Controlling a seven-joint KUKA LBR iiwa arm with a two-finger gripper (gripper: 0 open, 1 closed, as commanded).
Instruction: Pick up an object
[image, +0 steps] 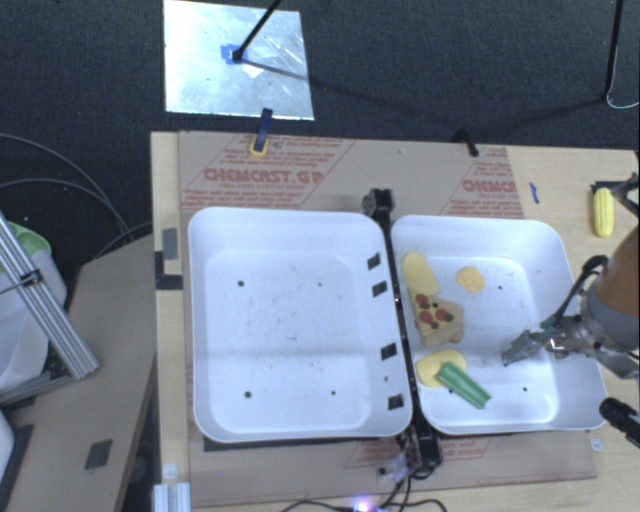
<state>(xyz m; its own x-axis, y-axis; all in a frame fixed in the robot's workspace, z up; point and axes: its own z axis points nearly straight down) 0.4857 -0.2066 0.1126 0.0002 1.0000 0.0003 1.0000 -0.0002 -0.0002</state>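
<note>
Over the right white plastic bin, at its three o'clock edge, your grey two-finger gripper hangs, fingers parted and empty: approach step. Next, steer toward the green plastic block at seven o'clock of it.

The arm comes in low from the right edge, its wrist angled down and to the left. The gripper points leftward at the end of it, its dark metal fingers slightly parted with nothing between them. A black cable loops up behind the wrist.
</note>
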